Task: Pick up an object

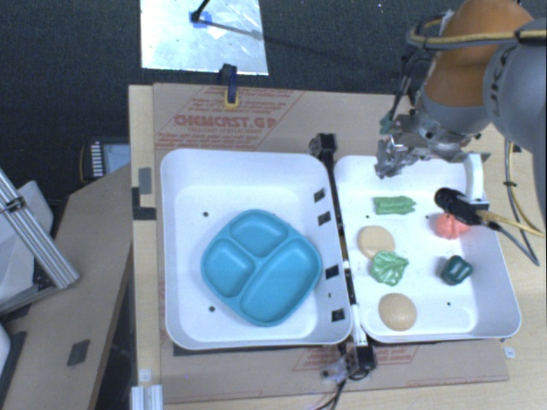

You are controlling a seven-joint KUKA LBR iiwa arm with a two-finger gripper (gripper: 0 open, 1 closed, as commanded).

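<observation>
over the right bin's (491, 314) far edge, the pincer (391, 162) hangs, its opening impossible to judge.

The bench (111, 229) is a light brown board. On it lies a flat cardboard sheet (256, 114) with red print, and on this sheet two white bins stand side by side, touching. The left bin (184, 186) is at 9 o'clock of the right bin (491, 301). At 12 o'clock of the cardboard a shiny square plate (205, 24) lies on dark cloth (60, 58).
</observation>
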